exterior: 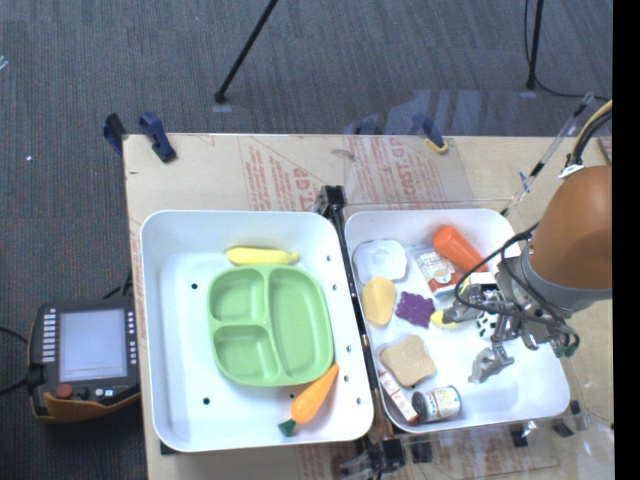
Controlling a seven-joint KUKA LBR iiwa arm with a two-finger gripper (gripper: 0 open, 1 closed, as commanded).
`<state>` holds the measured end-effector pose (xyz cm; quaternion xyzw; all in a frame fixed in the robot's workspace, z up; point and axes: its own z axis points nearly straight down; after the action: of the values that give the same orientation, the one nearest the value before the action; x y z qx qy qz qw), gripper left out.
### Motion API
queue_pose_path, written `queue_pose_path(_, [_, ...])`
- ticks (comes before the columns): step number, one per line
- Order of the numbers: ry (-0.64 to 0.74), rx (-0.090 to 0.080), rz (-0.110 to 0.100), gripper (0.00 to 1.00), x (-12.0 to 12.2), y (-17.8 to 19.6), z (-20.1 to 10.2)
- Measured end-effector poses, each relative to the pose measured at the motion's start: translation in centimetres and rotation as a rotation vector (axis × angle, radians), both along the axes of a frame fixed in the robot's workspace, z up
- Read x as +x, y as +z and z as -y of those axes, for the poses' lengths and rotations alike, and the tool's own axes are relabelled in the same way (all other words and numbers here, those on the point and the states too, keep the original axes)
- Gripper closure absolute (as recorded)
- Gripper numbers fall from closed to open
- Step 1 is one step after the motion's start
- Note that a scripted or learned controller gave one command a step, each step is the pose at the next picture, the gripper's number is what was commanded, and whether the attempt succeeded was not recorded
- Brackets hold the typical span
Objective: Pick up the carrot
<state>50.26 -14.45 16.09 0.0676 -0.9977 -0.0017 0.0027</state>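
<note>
Locate the carrot (314, 396) in the left bin (160, 268), near that bin's front right corner. Its long axis runs diagonally: the narrow orange tip points toward the bin's back right, and the blunt end with a small dark green stub points toward the front left. The tip lies against the front right corner of the green divided plate (270, 325); whether it overlaps the plate rim cannot be determined.

Note the surface. Both white bins sit side by side on a bench topped with printed cardboard (250, 168). Blue clamps (155, 136) grip the bench's back left corner. Dark grey carpet (120, 48) surrounds the bench, with tripod legs (250, 38) standing behind it and a teach pendant (88, 356) on the floor to the left.

Identify the carrot by its bright orange, smooth tapered body and dark green top.

A yellow banana (262, 257) lies just behind the plate. The right bin (545, 393) holds a slice of bread (407, 360), a purple item (414, 309), an orange-red item (457, 247) and a small tin (437, 404).

The gripper (490, 363) hangs over the right bin's right half, well apart from the carrot. Its fingers appear spread, with nothing between them.
</note>
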Motion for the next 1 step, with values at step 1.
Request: queue_pose_path(1, [-0.199, 0.0, 0.007, 0.0, 4.0, 2.69, -7.15])
